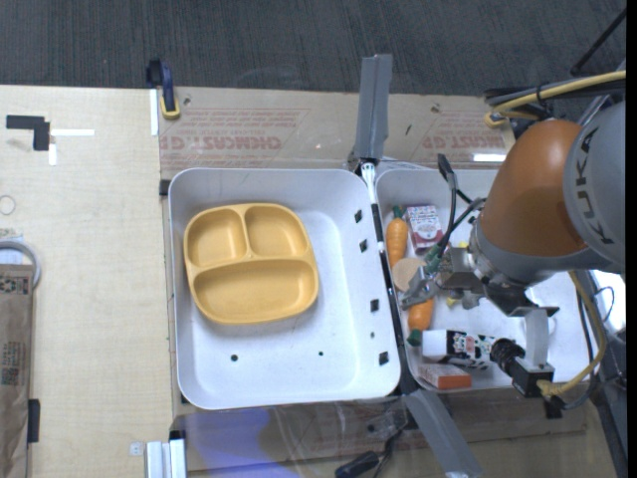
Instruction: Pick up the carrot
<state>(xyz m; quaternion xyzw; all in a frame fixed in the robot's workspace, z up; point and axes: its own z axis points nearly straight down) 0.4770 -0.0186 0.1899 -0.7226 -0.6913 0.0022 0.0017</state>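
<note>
A yellow divided plate (251, 263) lies in the left bin (289, 376). In the right bin (572, 297) are a small white bottle (453, 346) and a red-and-white packet (424, 223).

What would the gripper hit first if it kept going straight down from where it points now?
Probably the small orange piece right below the gripper, in the right bin. The carrot lies farther up, off that line. Depth is hard to judge.

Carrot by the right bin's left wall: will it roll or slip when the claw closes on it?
The carrot looks smooth, rounded and tapered, so it may slip or roll sideways. It seems stiff, probably a toy. It lies along the bin wall, which may limit rolling that way.
</note>
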